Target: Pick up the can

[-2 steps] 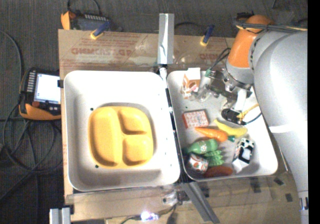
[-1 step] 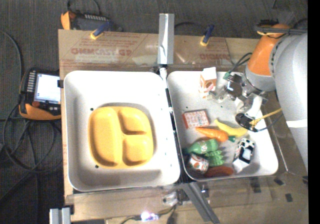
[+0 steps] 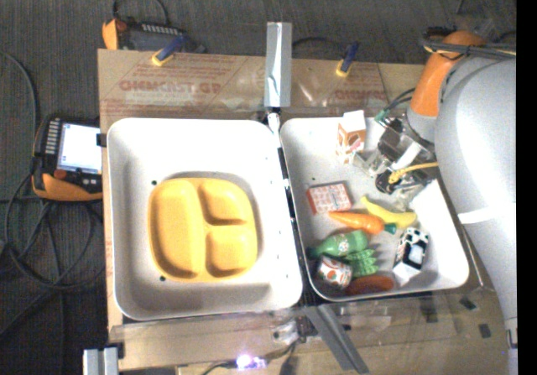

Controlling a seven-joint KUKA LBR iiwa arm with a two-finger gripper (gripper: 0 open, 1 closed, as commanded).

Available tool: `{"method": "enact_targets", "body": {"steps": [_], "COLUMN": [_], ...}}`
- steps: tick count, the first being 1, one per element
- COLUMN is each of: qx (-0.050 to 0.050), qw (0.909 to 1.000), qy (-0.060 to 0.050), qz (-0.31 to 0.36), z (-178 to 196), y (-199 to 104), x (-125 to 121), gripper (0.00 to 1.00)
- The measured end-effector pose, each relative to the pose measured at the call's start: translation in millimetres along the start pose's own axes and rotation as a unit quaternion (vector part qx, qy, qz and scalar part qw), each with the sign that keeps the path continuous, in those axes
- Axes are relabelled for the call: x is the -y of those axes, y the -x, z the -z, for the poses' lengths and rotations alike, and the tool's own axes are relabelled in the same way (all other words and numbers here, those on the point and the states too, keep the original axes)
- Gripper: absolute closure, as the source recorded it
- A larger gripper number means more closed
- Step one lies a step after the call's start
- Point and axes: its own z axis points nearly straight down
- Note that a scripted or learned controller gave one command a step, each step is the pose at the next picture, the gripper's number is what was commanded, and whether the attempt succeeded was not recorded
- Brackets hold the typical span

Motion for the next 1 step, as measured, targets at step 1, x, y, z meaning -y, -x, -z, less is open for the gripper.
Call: {"method": "enact_targets", "body": {"steps": [1], "qx": [-0.017], "qw": [0.9990], "qy": [0.040], "qz": [-0.001], "z": [36.0], "y": [-19.3], "x": [37.0], "gripper": [0.00]}}
